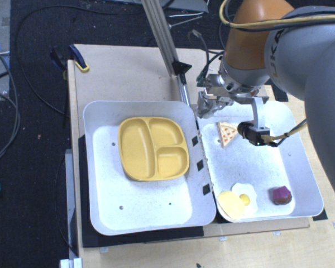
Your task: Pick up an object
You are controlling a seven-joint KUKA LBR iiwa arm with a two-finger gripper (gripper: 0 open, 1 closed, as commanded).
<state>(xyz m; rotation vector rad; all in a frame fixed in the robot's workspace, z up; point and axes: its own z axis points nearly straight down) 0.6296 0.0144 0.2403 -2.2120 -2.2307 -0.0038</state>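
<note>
The pizza slice [227, 133] lay flat in the far left part of the right bin [271, 166], point toward the near side, crust toward the far wall. Right there beside it, just to its far left, hung the gripper [211, 106], over the bin's far left corner, and from this angle it could not be told whether it was spread or pressed together. The slice sat on the bin floor, not in the gripper. Down at the near edge of the same bin, a fried egg [246, 195] rested with a pale yellow piece [229, 204] touching its left side, and a small purple piece [281, 195] sat to their right, a little apart. The grey arm [307, 49] with its orange band came in from the right, high over the bin's far side. Across the divide, the left bin [145, 208] carried a yellow divided plate [154, 148], set toward its far half. Both bins sat side by side on the pale surface [123, 71].
</note>
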